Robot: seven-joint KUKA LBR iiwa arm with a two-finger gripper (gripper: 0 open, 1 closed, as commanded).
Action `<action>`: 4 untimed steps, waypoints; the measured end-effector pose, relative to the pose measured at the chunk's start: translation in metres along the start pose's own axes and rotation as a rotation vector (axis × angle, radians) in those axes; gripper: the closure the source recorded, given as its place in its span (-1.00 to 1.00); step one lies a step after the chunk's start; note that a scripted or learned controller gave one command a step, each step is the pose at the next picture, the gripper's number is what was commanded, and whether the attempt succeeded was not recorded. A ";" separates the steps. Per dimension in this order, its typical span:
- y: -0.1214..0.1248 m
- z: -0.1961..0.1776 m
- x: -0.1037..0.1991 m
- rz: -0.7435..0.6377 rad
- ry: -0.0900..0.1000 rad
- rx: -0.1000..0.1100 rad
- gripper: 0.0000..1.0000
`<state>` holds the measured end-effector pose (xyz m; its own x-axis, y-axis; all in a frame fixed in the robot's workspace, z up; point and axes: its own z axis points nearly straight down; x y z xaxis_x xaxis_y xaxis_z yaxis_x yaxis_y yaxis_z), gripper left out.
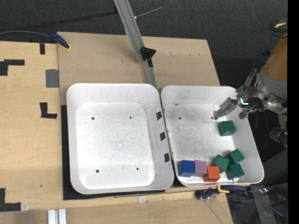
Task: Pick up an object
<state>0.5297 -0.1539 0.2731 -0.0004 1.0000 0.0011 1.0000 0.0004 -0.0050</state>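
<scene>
Jaws stood spread apart with nothing between them, the gripper [232, 107] poised over the right bin [196, 94] near its far right corner. Just beneath and beside it lay a dark green cube [226, 128], matte and slightly tilted. Three more green blocks [230, 163], an orange one [213, 172], a lilac one [200, 167] and a blue one [187, 167] crowded the bin's near edge.
</scene>
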 end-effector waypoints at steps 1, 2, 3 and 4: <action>0.001 -0.002 0.000 -0.001 -0.001 -0.004 -1.00; -0.006 0.052 -0.009 0.001 -0.001 0.002 -1.00; -0.005 0.095 -0.009 0.000 -0.001 0.001 -1.00; 0.000 0.144 -0.014 0.000 -0.001 0.001 -1.00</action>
<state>0.5294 -0.1681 0.1289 -0.0005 1.0000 0.0002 1.0000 0.0006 -0.0065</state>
